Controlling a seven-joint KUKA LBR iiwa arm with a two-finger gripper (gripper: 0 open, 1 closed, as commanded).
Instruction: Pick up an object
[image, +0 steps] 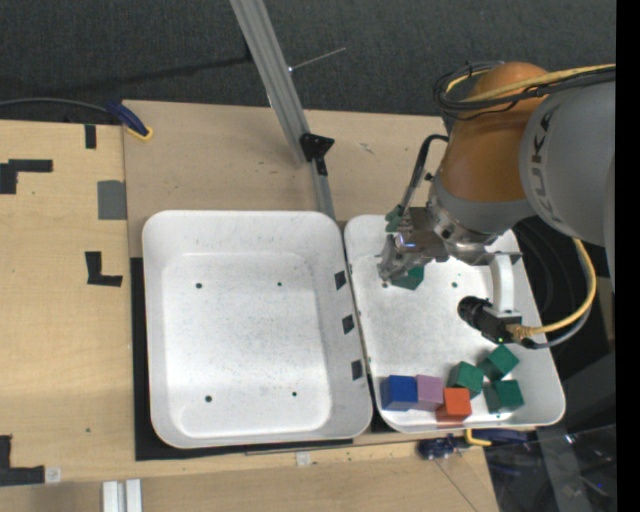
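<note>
Gripper (400, 262) over the right bin's (420, 320) far left, closed on 1 green block (408, 277) just below it.

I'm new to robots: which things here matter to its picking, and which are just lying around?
In the job:
gripper
green block at its fingers
blue, purple, orange and green blocks
right bin

Lying about:
left bin
metal post
</note>
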